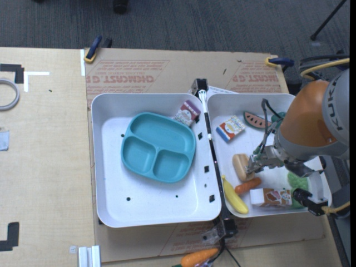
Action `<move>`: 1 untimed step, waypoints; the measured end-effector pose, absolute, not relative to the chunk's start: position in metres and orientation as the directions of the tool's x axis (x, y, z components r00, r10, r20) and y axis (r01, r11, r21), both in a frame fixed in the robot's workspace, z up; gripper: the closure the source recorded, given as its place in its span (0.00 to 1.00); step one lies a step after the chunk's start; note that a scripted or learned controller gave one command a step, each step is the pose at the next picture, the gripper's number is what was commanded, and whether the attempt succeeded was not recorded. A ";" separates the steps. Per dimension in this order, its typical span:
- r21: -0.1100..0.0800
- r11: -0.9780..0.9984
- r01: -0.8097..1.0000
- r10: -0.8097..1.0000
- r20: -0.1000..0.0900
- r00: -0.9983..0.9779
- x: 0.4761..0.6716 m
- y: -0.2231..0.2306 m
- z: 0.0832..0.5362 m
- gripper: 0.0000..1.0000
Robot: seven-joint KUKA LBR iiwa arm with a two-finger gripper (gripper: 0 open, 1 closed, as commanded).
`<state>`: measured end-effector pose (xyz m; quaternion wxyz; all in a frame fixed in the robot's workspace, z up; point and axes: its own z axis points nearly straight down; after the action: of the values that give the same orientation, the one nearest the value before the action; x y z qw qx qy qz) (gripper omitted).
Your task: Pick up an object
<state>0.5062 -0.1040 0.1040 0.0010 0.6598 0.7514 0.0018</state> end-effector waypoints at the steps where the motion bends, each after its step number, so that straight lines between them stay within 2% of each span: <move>1: 0.004 0.130 0.992 0.992 0.001 -0.130 0.506 -0.104 0.104 0.00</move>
<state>0.5062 -0.1040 0.1040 0.0008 0.6597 0.7515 0.0018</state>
